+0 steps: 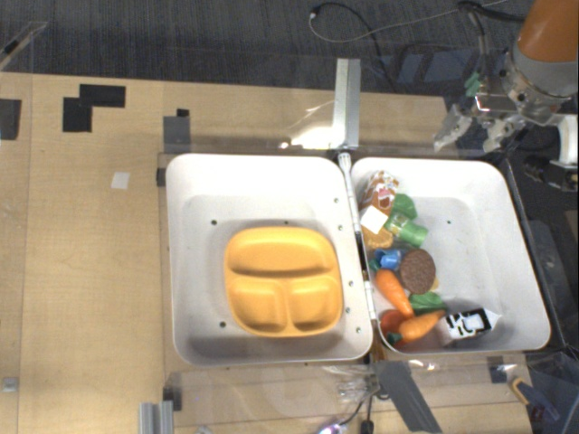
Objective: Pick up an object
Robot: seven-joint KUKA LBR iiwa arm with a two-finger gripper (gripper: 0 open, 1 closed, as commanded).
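Likely to close on two things at once or slip, given the carrot (393,290), brown disc (418,270) and other small items heaped against the left wall of the right bin (488,208). End effector (475,127) hovering past that bin's far right corner, nothing visibly held, grip state impossible to tell. Pale wooden tabletop (81,269) left of that bin, dark ribbed floor beyond.

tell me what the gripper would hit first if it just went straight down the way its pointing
Probably the back rim of the right bin, or bare bin floor just inside it. The gripper hangs above that far edge, well clear of the toy pile along the bin's left side. Depth is hard to judge from this slant.
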